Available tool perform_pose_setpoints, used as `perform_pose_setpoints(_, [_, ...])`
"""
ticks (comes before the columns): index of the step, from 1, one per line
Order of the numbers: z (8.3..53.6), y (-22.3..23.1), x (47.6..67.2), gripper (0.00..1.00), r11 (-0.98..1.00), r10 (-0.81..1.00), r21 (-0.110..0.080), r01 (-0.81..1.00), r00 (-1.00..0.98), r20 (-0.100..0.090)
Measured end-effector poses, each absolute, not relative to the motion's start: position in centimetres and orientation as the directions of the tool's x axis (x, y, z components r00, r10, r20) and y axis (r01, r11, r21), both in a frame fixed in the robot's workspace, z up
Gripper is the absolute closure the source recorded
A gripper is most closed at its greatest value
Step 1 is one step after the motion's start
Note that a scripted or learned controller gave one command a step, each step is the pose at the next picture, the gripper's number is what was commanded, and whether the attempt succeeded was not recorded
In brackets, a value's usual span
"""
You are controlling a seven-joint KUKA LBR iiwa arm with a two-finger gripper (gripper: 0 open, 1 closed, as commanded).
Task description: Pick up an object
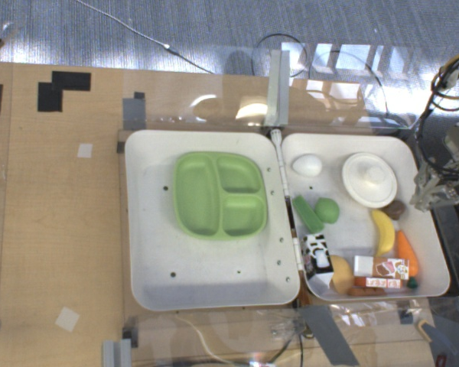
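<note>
Your claw (432, 193) sits at the right bin's (424, 155) edge, can't tell its state; yellow banana (383, 232) lies curved beside the orange carrot (406, 252).

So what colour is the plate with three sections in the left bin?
Light green. The divided plate shows best in the camera view from above.

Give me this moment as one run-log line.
gripper: at right bin's right edge, nothing seen held | banana, carrot: in right bin | green plate: left bin
</note>
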State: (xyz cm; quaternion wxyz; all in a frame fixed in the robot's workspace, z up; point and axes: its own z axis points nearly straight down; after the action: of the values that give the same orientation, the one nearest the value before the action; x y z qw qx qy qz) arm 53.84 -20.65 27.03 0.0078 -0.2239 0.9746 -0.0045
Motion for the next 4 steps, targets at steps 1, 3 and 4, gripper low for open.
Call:
perform_pose_setpoints(1, [23.0, -13.8, 51.8, 1.00, 0.921, -0.389, -0.001, -0.389, -0.921, -0.008])
perform_pose_setpoints(3, [13.0, -19.2, 52.8, 0.00, 0.874, -0.486, -0.008, -0.486, -0.874, -0.010])
perform_pose_setpoints(4, [10.3, -20.0, 52.5, 0.00, 0.887, -0.461, -0.009, -0.461, -0.887, -0.012])
